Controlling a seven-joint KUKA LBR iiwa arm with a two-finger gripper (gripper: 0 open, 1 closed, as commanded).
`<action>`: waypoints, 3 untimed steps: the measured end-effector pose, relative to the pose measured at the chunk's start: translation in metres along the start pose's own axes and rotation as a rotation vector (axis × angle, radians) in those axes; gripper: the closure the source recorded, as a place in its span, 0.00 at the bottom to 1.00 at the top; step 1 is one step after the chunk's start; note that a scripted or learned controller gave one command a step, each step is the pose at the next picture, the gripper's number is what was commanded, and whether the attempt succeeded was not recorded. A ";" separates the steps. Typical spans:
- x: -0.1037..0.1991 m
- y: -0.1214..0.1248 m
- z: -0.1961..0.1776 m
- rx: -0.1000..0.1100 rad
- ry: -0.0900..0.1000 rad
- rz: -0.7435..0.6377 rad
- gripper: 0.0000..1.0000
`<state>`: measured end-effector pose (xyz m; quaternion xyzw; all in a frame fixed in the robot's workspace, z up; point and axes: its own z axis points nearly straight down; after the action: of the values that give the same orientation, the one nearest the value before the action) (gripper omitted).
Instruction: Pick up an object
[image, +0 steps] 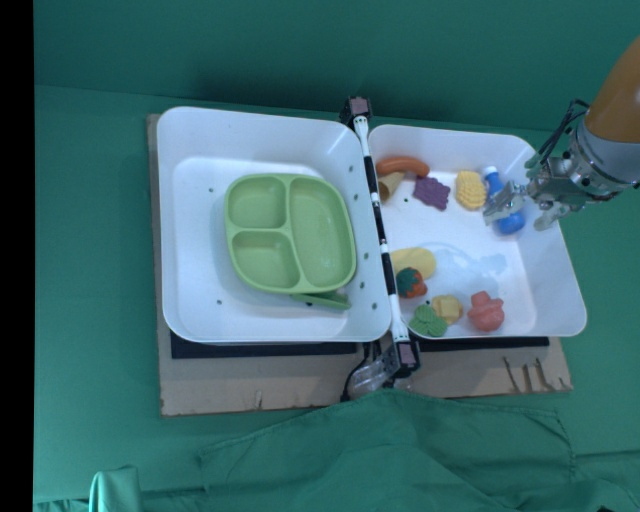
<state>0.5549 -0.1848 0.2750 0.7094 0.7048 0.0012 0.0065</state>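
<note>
pincer (521, 207) is parked over the blue bottle (503, 203) in the right bin (555, 290), lining up a grab, can't tell its spread tbh

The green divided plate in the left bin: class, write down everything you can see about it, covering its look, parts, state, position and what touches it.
The green divided plate is a light green, rounded rectangle that looks like smooth plastic. It has three compartments: two smaller ones on its left, one long one on its right, all without contents. It lies flat, right side up, slightly turned, in the left bin, nearer that bin's right wall. A green utensil-like piece pokes out beside its lower edge; whether they touch is unclear.
</note>
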 end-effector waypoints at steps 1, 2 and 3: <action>0.004 -0.033 0.093 0.002 0.004 0.000 0.00; -0.004 -0.085 0.088 -0.012 -0.002 0.000 0.00; -0.004 -0.036 0.090 -0.002 0.000 -0.004 0.00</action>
<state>0.5202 -0.1891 0.1848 0.7079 0.7062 0.0021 0.0073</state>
